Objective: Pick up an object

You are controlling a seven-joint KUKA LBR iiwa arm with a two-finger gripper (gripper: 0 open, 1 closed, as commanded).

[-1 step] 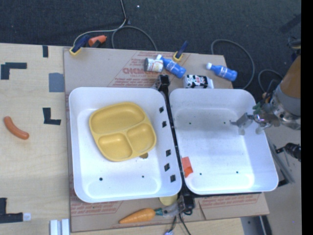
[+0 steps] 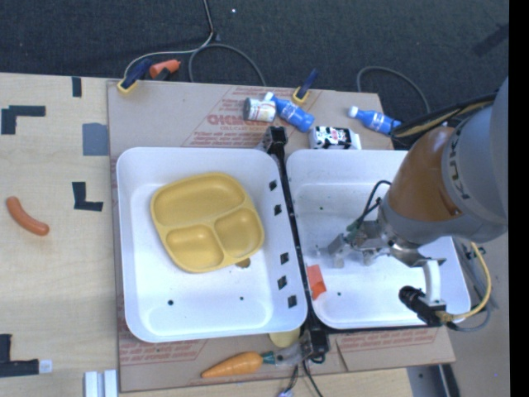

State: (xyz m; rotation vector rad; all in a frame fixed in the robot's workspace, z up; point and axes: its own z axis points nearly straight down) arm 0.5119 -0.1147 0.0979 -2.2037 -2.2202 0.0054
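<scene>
— Where was the tool when you checked?

— I had it low inside the right bin, reaching in from the right with the arm bent over it. I could not tell whether it was clenched or released; the wrist hid most of it, and I saw nothing I could call held.

— So what was there to pick up?

— In that bin, a small orange piece lay against the left wall, near the tool but apart from it. I judged it the likeliest target, since the tool was pointing that way. In the left bin sat a yellow divided plate, flat and wide, a poor fit for two fingers, I thought.

— And outside the bins?

— A carrot on the table by the front edge, a sausage far left, small bottles behind. All well out of the way, so I ignored them.

— Progress?

— Nothing lifted yet, by my reading.
</scene>
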